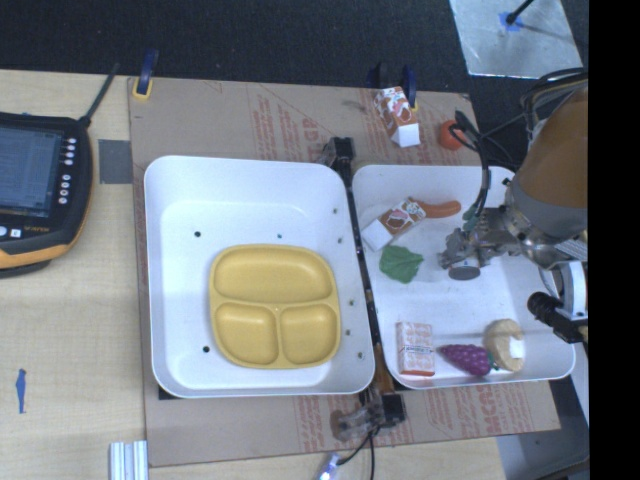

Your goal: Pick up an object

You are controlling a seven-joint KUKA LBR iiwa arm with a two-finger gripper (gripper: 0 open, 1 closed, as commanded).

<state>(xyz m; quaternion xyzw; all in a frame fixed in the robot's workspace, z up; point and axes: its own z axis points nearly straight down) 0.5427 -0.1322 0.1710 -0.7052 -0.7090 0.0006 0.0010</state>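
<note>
the arm (555, 168) enters from the right edge of the bench, and the gripper (466, 258) sits low over the middle of the right bin (530, 313). whether it is open or closed cannot be told from this angle, and no object is visible in its grasp.

contents of the right bin:
- green leaf-shaped piece (401, 264), near the bin's left wall, just left of the gripper and apart from it.
- small carton (396, 221) and orange sausage-shaped piece (440, 208), toward the far left corner.
- red-and-white box (414, 348), purple grape bunch (464, 358) and beige rounded piece (505, 344), in a row along the near edge.

the left bin (180, 228) holds a yellow divided plate (275, 305), centred toward its near edge.

outside the bins, a second small carton (398, 114) and a red-orange item (452, 134) lie on the bench beyond the right bin's far edge. a teach pendant (40, 193) rests at the bench's left edge.
</note>
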